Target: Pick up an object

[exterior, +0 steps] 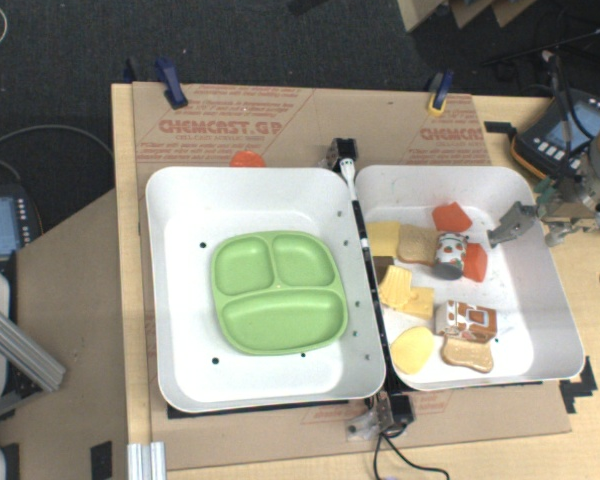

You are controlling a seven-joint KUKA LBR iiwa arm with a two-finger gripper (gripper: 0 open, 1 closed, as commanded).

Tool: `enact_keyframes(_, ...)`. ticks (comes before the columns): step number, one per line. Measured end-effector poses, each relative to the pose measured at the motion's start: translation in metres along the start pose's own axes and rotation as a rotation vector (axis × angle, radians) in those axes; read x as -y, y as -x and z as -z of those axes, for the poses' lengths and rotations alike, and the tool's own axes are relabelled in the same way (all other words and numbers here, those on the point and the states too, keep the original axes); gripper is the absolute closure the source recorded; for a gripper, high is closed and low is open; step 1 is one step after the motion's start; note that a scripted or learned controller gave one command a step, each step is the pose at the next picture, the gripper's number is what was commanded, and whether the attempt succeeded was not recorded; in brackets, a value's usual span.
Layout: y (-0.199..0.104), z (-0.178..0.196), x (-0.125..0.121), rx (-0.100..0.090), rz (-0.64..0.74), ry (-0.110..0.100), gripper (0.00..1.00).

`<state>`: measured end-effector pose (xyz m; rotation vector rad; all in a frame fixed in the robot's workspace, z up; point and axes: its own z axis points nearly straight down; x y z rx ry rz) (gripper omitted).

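The right bin [540,308] holds several toy foods. Among them are a red block [451,216], a red wedge [474,262], a small grey can [448,253], a bread slice [416,245], yellow cheese slices [396,286], a yellow disc [413,349], a toast piece [467,355] and a brown-and-white packet [465,318]. My gripper [507,230] reaches in from the right over the bin's upper right part. It is just right of the red block and red wedge, and nothing shows in its grasp.
The left bin [180,268] carries a green divided plate [278,291]. Clamps [170,83] and a black bracket [342,152] sit at the far edge of the cardboard base. Equipment [555,138] stands at the far right.
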<state>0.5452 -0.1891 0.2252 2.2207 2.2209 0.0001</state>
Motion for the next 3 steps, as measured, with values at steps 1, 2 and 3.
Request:
enact_keyframes(1,-0.039,-0.141,-0.021,-0.002,0.004,-0.005,0.0)
enact_keyframes(2,-0.035,-0.122,-0.023,0.003,-0.001,0.005,1.0)
enact_keyframes(3,-0.108,-0.035,0.01,-0.002,0.007,0.005,1.0)
